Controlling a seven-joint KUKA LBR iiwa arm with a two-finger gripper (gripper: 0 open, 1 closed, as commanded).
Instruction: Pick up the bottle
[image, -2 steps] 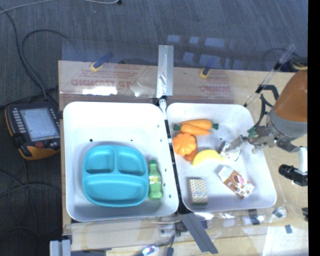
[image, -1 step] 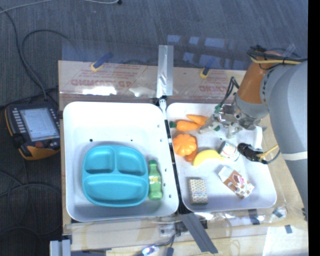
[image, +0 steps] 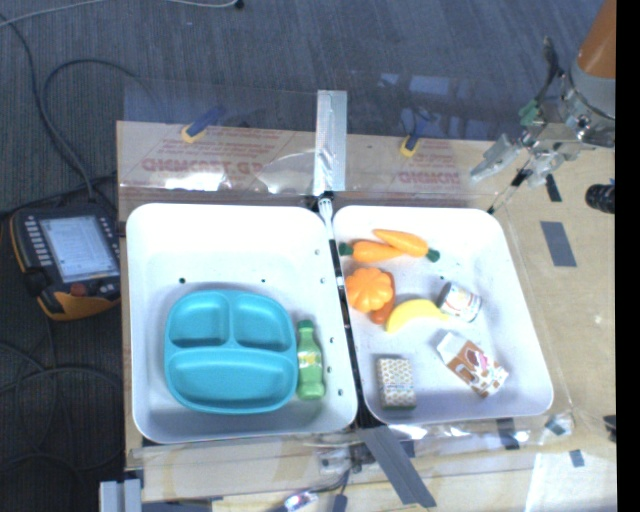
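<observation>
Hovering beyond the far right corner of the right bin (image: 520, 300), the jaws (image: 530, 150) hold nothing, and whether they stand wide or narrow cannot be told. The green bottle (image: 309, 361) lies well away to their lower left in the left bin (image: 150, 260), tucked against a blue plate (image: 232, 350), apparently awaiting the approach.

The bottle (image: 309, 361) lies in the left bin (image: 150, 260), wedged between the blue tray (image: 232, 350) and the bin's right wall, touching the tray's edge; only its top and ends are free. The rest of that bin's floor around the tray is bare. The gripper (image: 520, 160) hangs beyond the far right corner of the right bin (image: 500, 300), with open air beneath. In between lie 2 carrots (image: 395, 245), a pumpkin (image: 367, 288), a banana (image: 412, 314), a can (image: 460, 301) and 2 boxes (image: 396, 381).
</observation>
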